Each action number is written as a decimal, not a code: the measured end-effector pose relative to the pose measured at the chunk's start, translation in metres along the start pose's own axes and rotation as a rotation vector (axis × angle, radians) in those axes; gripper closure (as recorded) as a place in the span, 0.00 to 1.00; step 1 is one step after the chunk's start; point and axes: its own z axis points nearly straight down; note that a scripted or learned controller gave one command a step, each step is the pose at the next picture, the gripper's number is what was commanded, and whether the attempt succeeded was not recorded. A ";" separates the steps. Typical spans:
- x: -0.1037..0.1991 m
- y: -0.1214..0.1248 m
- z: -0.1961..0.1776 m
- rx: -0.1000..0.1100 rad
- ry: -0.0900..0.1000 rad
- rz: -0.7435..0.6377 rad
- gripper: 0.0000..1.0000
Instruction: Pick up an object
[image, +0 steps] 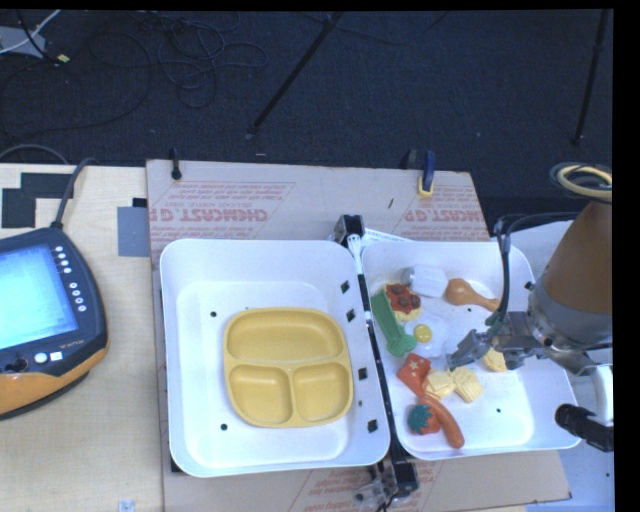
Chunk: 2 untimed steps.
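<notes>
The arm's tool (478, 348), whose opening I cannot tell, is low in the right bin (520, 425) beside yellow toy pieces (452, 384) near its middle, seemingly positioned for a grasp.

The arm (585, 275) is cut off by the right edge, so its upper links go unseen. The gripper (478, 350) is a dark blur over the right bin (520, 425); its fingers cannot be made out, and a pale yellow piece (496, 361) just beside it is partly covered. The handheld screen unit (40, 315) on the counter (110, 430) runs off the left edge. Small toy foods in the right bin overlap, and the white item (428, 279) near its far wall is perhaps a cup, too washed out to tell.
</notes>
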 end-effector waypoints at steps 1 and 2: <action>-0.001 0.000 -0.010 0.003 0.001 0.002 1.00; 0.077 -0.014 -0.091 -0.005 0.000 -0.005 1.00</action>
